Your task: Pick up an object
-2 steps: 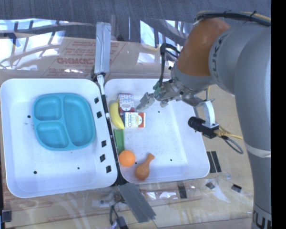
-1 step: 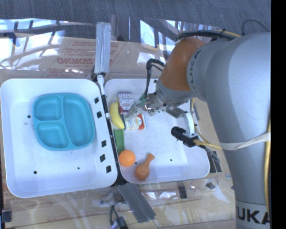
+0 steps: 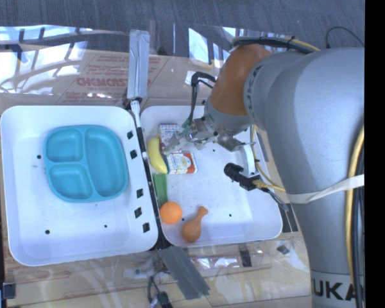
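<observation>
Cardboard-backed bench (image 3: 83,76), two white bins (image 3: 25,236), grey carpet beyond.

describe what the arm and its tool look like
The arm is thick, rounded and light grey, with an orange band above the wrist. Black cables run along it, with a yellow one by its right side. The tool is small, metallic and dark.

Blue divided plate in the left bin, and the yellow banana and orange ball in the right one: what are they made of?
Blue three-compartment plate: likely moulded plastic, matte, one even colour with soft rounded ridges. Yellow banana: probably plastic toy food, smooth, uniform yellow. Orange ball: smooth and evenly coloured, so possibly a plastic toy, though real fruit can't be ruled out.
</observation>
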